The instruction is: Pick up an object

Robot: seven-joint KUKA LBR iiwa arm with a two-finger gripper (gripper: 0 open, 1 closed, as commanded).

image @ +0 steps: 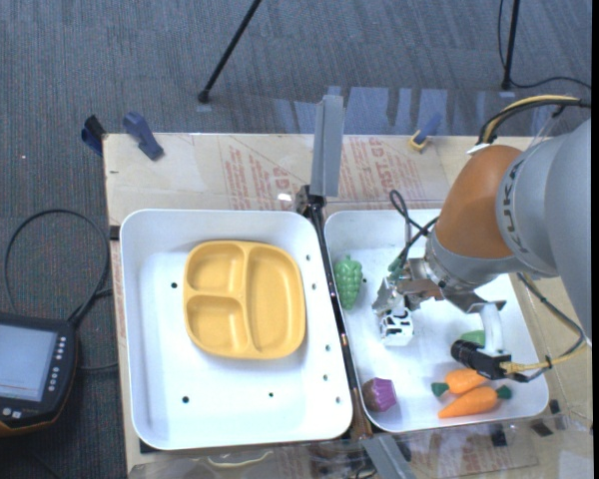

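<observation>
1. Lying in the left bin (150, 367) is a yellow divided plate (246, 298), flat and alone, well apart from the arm.
2. The right bin (364, 230) holds the loose toys: a bunch of green grapes (348, 279) sits against its left wall, and a purple piece (379, 394) lies near its front-left corner.
3. Two orange carrots (469, 392) lie side by side near the front edge of that bin, touching or nearly touching each other, with a small green piece (473, 338) just behind them.
4. A black-and-white block (397, 326), patterned like a cow, stands near the middle of the right bin, between the grapes and the carrots.
5. The arm (519, 208) reaches in from the right, its orange band over the back of the right bin, with cables trailing past the carrots.
6. The gripper (395, 302) points down directly above the black-and-white block and looks to be touching its top; the grapes are just to its left.
7. Whether the gripper's tips are spread or closed on the block cannot be told from this slant.
8. A grey upright post (327, 150) stands at the back, between the two bins.
</observation>
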